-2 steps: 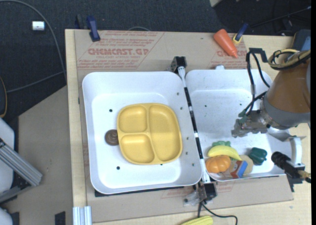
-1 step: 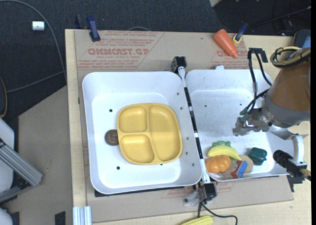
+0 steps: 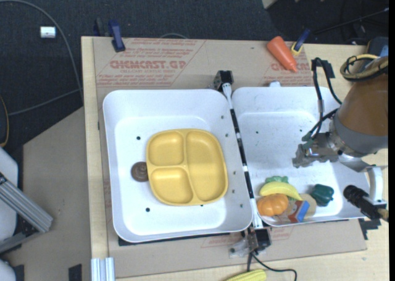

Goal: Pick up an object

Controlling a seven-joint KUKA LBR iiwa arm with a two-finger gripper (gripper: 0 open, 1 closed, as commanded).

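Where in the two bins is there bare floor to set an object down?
Right bin: the far half, between its back wall and the gripper, is bare. Its near corner is crowded by the toy pile. Left bin: the yellow plate fills the middle, leaving bare strips along the walls.

Red print on the cardboard sheet (image 3: 154, 63) covering my worktop, behind the left bin: large line reads roughly "CHEMCAST G.P.". Smaller red lines above and below it too blurred to read. No other legible text.
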